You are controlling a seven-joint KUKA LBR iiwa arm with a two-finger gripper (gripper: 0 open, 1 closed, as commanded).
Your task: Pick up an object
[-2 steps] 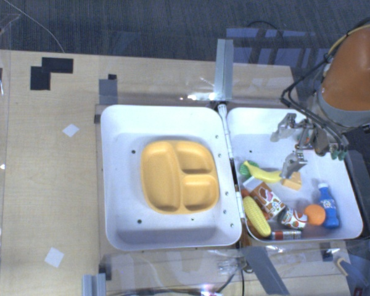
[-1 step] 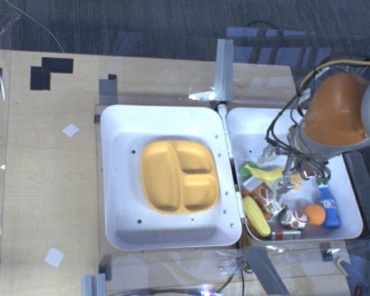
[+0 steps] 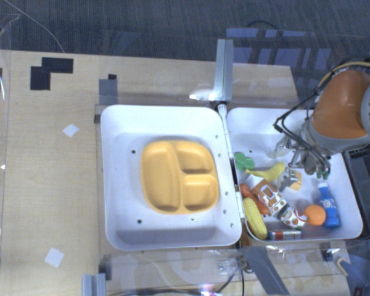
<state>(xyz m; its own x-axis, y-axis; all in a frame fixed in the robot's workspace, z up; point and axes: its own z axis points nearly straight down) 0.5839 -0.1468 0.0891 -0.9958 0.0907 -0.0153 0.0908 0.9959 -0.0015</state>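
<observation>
The gripper (image 3: 294, 172) hangs low in the right bin (image 3: 351, 227) over a yellow banana (image 3: 269, 172) amid heaped toys — whether it grips anything, I cannot tell. Best to descend straight and centre on one piece — the crowding beside the corn cob (image 3: 253, 217) invites glancing misses.

Two white bins (image 3: 111, 184) are borne side by side on the pale wooden worktop (image 3: 49, 165), black patches (image 3: 49, 71) at its far edge
</observation>
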